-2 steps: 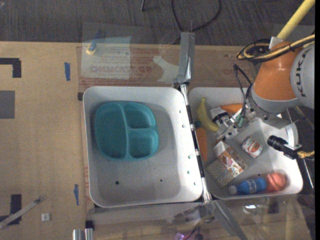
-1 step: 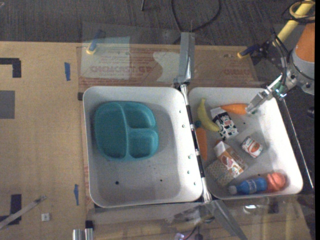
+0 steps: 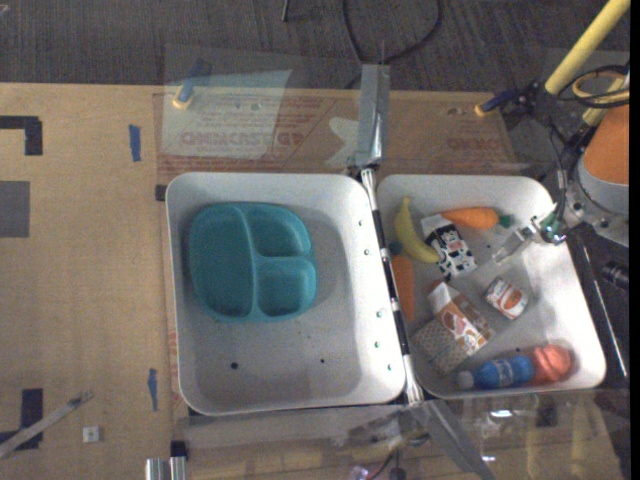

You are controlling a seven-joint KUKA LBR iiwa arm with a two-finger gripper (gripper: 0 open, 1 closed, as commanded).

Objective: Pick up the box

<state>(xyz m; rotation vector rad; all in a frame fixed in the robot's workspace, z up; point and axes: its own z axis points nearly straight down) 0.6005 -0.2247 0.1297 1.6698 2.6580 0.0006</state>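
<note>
Fingers point(image 3: 512, 240) apparently bare, above can point(image 3: 507, 298) beside box point(image 3: 452, 332).

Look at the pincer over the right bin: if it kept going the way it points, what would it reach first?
The pincer points down and left in the camera view. Probably the small can lying just below it, or bare floor of the right bin beside it; depth is unclear from this one view.

- From my station the arm point(image 3: 612, 173) shows an orange band, rounded and bright, above a pale grey wrist section.
- Below that I see a grey metal gripper point(image 3: 512, 244) with a small teal-green spot near its base.
- Its fingers look slim and silvery-grey.
- Dark cables run beside the wrist.
</note>
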